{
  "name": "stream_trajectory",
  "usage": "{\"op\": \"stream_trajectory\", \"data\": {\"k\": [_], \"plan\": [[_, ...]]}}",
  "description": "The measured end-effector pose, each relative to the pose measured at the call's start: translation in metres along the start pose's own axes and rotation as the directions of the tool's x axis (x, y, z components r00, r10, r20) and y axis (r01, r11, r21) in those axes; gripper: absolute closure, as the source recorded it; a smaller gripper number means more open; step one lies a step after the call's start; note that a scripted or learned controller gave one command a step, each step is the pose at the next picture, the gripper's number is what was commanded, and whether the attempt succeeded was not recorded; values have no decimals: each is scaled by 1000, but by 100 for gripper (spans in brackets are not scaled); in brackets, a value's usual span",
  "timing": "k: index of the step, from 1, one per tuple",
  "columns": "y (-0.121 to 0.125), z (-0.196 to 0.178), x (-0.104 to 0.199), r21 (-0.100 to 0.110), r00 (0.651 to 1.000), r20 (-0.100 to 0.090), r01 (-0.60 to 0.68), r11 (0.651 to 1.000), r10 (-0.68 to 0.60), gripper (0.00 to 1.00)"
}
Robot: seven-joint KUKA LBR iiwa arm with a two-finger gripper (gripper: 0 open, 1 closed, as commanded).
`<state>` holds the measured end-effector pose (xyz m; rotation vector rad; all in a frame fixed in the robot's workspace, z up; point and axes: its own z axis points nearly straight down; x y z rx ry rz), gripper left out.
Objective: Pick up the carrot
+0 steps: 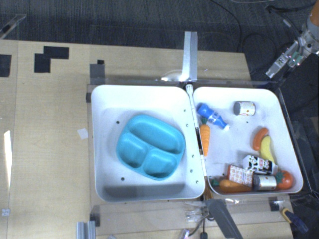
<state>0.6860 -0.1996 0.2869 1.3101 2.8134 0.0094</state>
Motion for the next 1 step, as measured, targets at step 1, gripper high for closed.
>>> {"op": "stream_trajectory", "data": {"k": [1], "plan": [[1, -9, -1, -2, 1000, 4, 2, 1000, -2, 100]]}}
